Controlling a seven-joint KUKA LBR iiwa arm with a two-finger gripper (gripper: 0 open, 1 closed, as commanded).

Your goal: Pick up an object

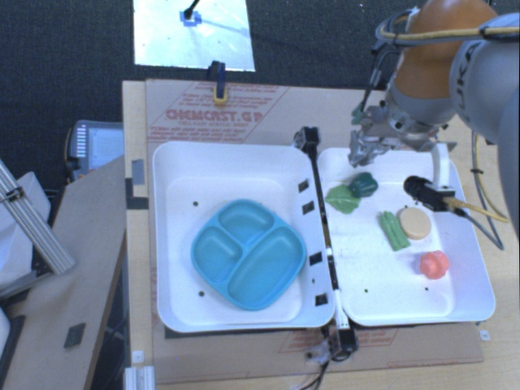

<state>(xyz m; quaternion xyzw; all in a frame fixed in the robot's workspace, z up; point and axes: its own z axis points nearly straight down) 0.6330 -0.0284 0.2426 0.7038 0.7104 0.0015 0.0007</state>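
The gripper (363,159) hangs low over the far end of the right bin (467,299), just above a dark green pepper-like toy (363,185) that touches a lighter green leaf piece (342,199). Whether it is spread or closed cannot be told. The position suggests the dark green toy is the target; nothing looks lifted yet.

Divided plate (248,253) in left bin (175,162); small food pieces (396,230) in right bin (471,291).

Glossy plastic blue plate (248,254), smooth white bins (244,157)
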